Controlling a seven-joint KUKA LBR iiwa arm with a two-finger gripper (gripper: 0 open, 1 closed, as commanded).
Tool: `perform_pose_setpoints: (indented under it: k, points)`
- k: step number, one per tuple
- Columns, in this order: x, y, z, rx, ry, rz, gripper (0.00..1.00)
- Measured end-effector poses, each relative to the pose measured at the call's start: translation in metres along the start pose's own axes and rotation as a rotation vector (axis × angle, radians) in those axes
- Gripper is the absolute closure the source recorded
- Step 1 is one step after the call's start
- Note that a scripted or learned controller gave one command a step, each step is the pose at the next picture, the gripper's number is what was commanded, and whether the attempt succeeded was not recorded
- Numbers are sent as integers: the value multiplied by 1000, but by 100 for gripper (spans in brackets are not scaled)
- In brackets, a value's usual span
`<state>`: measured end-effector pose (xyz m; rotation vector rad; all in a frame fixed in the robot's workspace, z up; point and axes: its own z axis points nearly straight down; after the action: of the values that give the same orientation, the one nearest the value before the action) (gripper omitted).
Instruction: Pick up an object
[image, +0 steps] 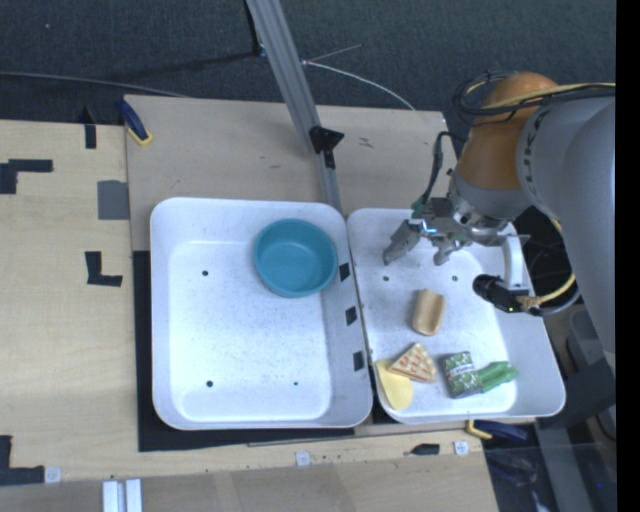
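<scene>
Nearest the camera, along the near wall of the right-hand shallow white bin (530, 400), lie a yellow wedge-shaped piece (394, 386), a tan triangular slice with a patterned top (415, 362) touching it, and a green packet with a dark label (474, 373) to their right. Just beyond them, mid-bin, rests a small beige cylinder (428, 312). Farther still, the two-finger gripper (420, 248) hangs over the bin's far part, fingers spread apart with nothing between them. In the left-hand white bin (190, 330), a round blue bowl (294, 257) sits at the far right corner.
</scene>
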<state>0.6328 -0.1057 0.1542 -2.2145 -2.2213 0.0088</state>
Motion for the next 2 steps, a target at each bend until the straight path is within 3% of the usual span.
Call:
perform_pose_setpoints:
  k: [1, 2]
  points:
    - [3, 0, 65, 0, 0, 1, 0]
    - [4, 1, 51, -5, 0, 0, 100]
